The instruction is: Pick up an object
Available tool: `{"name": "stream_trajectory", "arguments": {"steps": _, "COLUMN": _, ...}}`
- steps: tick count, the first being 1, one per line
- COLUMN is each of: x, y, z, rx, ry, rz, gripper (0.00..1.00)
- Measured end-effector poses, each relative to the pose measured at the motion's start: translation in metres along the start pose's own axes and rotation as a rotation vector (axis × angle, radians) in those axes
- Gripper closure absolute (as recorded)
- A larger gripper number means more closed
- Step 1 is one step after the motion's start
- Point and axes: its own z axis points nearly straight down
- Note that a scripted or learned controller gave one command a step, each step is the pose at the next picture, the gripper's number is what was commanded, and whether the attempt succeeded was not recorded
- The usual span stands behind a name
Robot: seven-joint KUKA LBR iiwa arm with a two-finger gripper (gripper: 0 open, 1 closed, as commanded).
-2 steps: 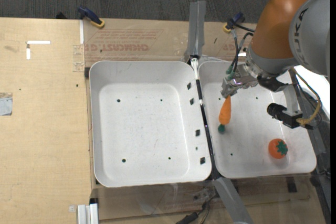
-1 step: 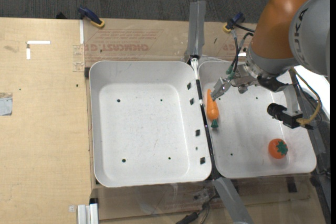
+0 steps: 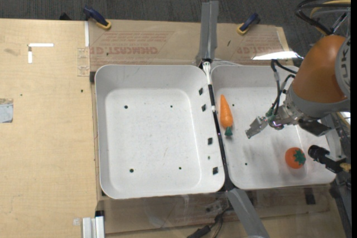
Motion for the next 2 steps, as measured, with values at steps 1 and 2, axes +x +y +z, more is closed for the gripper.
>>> {"name": "stream_trajectory", "arguments": {"steps": 1, "x": -0.015, "y": 0.067, "z": 0.041, "rx": -0.001, "ry": 0.000, "rz": 0.127, "gripper": 0.00}}
{"name": "stream_trajectory", "arguments": {"steps": 2, "x": -0.041, "y": -0.051, "z": 0.041, "rx": -0.001, "ry": 0.001, "rz": 0.171, "gripper": 0.00}}
